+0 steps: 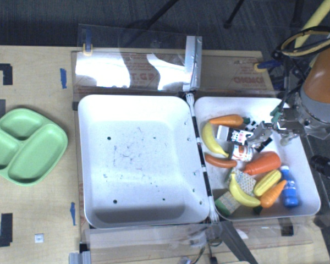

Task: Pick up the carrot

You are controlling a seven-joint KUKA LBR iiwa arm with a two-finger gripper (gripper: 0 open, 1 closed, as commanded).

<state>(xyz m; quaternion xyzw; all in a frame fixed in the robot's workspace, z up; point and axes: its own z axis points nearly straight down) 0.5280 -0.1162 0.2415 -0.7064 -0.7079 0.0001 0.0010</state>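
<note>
Overhead, the arm (319, 92) reaches in from the right, its orange band above the wrist over the right bin's (311, 205) far corner. Its tool (258, 133) hangs low over the clutter in that bin, beside a small printed box (241, 144); whether it is released or clenched cannot be told. The carrot (227, 120) lies near the bin's far-left side, just above a banana (210, 139), apart from the tool. More toy food crowds the bin's near half. The left bin (137, 158) sits alongside, touching it. On the pale wooden worktop (33, 213), a green divided plate (25, 146) rests at left. Dark carpet (99, 4) lies beyond.
</note>
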